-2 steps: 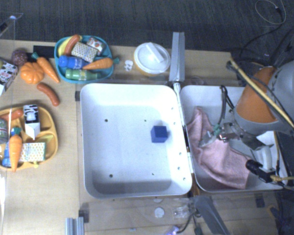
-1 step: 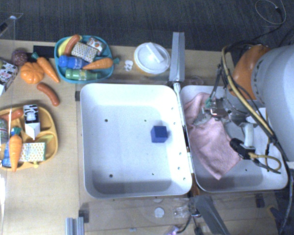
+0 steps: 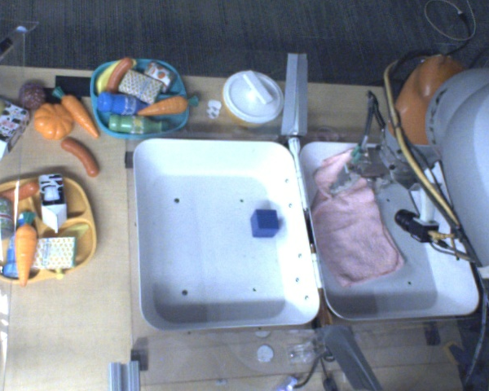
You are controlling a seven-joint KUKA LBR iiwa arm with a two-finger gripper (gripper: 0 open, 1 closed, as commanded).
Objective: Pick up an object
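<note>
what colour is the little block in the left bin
Blue. The block sits alone on the left bin's white floor, clearest in the camera view.

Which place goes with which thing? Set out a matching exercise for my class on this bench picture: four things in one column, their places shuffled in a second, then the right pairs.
Things
1. blue cube
2. pink cloth
3. white lidded tub
4. gripper

Places
A. on the bench beyond the bins
B. in the left bin
C. at the pink cloth's far end
D. in the right bin

Pairs: 1-B, 2-D, 3-A, 4-C
</note>
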